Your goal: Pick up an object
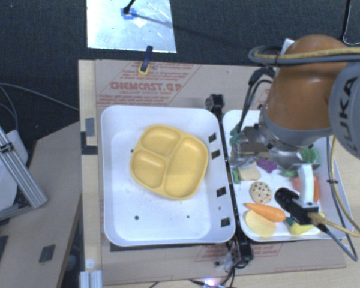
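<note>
Overhead, arm [306, 95] crowds right bin [231, 122]; yellow tray [169, 161] sits centred in left bin [117, 221].

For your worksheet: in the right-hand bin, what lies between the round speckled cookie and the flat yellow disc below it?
In the camera view, an orange carrot lies between the cookie and the yellow disc, slanting across the right bin and overlapping the disc's upper edge.

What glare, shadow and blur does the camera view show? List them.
Camera view: strong glare on the reflective sheet at top; the yellow divided plate is evenly lit, its compartments softly shaded; the arm looms close and slightly blurred, shading the right bin; the carrot and cookie stay fairly sharp.
</note>
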`<state>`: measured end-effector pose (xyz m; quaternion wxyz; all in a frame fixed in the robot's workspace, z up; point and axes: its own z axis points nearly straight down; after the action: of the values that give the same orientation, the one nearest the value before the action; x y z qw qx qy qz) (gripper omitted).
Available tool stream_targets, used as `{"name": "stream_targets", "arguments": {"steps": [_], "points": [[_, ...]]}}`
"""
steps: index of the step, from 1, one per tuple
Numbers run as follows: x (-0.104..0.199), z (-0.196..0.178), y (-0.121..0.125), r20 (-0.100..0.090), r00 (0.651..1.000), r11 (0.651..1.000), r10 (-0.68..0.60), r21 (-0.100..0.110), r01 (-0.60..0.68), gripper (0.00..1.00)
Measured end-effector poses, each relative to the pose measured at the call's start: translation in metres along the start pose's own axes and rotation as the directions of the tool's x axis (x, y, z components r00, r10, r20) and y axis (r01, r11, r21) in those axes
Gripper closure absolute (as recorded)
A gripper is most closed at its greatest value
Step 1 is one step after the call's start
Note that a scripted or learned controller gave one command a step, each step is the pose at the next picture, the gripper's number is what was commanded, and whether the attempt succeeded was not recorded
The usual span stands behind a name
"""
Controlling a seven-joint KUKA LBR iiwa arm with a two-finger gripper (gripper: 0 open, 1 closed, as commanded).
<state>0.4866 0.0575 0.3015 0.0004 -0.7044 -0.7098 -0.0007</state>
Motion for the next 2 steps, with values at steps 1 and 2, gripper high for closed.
{"name": "stream_targets", "arguments": {"steps": [1, 2], "points": [[-0.047, 0.011, 0.029, 0.003, 1.000, 1.000, 0.010, -0.002, -0.010, 1.00], [-0.024, 0.048, -0.001, 0.000, 1.000, 1.000, 0.003, 0.003, -0.003, 1.00]]}}
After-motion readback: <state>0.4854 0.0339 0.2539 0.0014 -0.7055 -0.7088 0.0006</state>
